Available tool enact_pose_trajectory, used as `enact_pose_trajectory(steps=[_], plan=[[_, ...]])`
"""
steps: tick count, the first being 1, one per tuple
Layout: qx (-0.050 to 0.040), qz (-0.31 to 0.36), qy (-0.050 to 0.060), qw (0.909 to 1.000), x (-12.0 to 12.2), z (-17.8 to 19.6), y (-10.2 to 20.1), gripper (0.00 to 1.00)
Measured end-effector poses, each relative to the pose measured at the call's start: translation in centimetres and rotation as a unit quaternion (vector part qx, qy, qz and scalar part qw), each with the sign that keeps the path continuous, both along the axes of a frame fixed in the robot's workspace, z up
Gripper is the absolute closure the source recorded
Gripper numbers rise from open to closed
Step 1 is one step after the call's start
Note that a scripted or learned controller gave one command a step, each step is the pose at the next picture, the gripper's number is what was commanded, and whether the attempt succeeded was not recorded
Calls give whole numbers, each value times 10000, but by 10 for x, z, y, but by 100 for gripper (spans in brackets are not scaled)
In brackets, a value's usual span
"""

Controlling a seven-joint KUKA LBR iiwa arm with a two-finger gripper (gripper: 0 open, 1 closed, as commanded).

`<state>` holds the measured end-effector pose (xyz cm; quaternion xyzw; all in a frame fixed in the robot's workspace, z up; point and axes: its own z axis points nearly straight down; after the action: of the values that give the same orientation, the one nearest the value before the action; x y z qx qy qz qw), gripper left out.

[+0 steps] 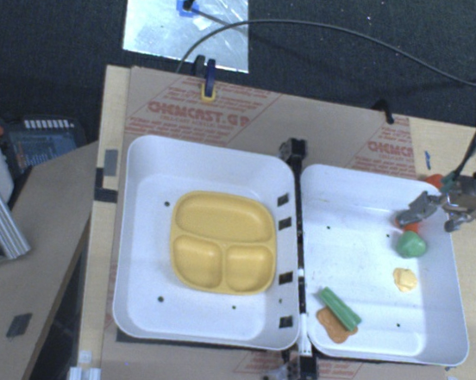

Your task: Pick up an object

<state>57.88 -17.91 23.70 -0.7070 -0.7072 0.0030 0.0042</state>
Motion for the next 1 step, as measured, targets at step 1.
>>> enact_pose_trajectory(steps=[1], plan=[[-12, 15, -59, 10000, 3, 7, 1, 0]])
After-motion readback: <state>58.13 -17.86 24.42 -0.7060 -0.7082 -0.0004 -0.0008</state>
